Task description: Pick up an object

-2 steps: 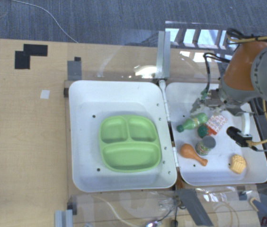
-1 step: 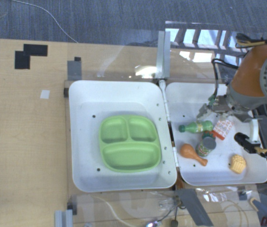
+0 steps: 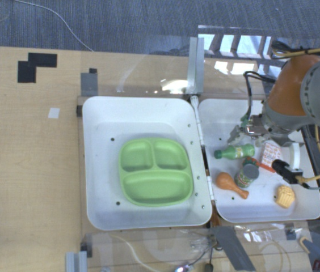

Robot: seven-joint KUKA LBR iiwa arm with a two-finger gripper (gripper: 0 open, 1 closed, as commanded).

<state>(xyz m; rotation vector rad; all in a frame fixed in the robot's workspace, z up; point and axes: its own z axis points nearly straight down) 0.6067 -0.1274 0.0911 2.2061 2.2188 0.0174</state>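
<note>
Green bottle (image 3: 235,151) lying on its side in the right bin (image 3: 217,205), cap end pointing left toward the divider, and the gripper (image 3: 244,130) hovers just at its far side, low over the bin floor. Whether the fingers are open or closed can't be told from here; nothing visibly sits between them. Just near of the bottle, a small can (image 3: 246,175), with an orange drumstick-shaped toy (image 3: 230,184) beside it to the left. A yellow corn piece (image 3: 285,195) rests in the near right corner. Over in the left bin (image 3: 95,169), a green divided tray (image 3: 155,171) lies flat. Both bins sit on the wooden worktop (image 3: 29,174).
</note>
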